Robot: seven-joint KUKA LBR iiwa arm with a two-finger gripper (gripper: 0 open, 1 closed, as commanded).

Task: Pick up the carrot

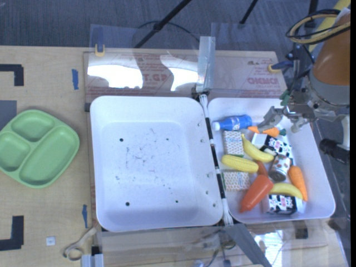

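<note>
Gripper (285,118): hanging spread, grasping nothing.
Carrot (297,178): I'm aiming lower, between banana (287,189) and bin wall (324,174).

Robotics laboratory, test cell. Evidence: plywood worktop (50,88) marked with black corner tape and blue tape tabs; two shallow white bins (150,160) clamped side by side; clear acrylic guard panels (144,60) behind them; black tripod legs (178,10) on grey carpet; looped yellow cabling (317,26) on the arm.
</note>
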